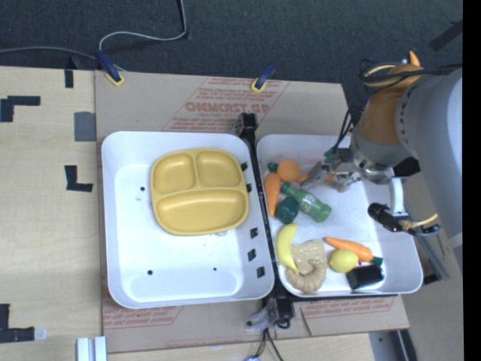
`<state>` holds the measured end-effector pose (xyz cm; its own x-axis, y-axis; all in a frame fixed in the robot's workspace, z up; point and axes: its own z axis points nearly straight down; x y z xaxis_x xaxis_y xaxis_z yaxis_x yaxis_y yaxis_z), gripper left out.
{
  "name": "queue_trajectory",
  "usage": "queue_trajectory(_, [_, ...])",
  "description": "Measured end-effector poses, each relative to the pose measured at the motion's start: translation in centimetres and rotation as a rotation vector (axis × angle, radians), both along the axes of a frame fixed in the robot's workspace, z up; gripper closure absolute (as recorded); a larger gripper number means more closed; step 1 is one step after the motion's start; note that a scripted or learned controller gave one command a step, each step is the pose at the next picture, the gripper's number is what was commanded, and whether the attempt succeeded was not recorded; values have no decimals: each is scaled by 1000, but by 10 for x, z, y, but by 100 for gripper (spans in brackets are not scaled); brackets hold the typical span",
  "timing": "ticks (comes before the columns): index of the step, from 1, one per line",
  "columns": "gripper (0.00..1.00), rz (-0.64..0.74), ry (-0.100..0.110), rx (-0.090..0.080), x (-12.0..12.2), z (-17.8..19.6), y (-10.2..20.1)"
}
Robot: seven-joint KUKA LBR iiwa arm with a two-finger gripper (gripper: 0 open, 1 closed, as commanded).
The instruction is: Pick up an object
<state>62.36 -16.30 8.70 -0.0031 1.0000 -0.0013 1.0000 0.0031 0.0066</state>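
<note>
The right bin (353,215) holds several toy foods. An orange (288,171) lies at its far left, with a carrot (271,192) beside it and a green bottle (305,203) lying just right of them. Nearer the front are a banana (286,245), a beige pastry (309,265), a lemon (343,260), a second carrot (350,246) and a black block (365,277). My gripper (325,174) hangs low over the bin's far part, just right of the orange and above the bottle. Nothing shows in its grasp.
The left bin (120,224) holds a yellow divided plate (200,190). A black divider rail (255,201) runs between the bins. The grey arm with its orange band (379,115) fills the right side. Cardboard (173,104) lies under both bins.
</note>
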Motion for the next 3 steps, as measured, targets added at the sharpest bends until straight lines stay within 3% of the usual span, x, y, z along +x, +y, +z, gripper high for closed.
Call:
queue_trajectory(1, [0,-6,3,-10,8,0,55])
queue_trajectory(2, [100,-4,4,-7,8,9,58])
queue_trajectory(3, [0,-6,1,-11,8,9,56])
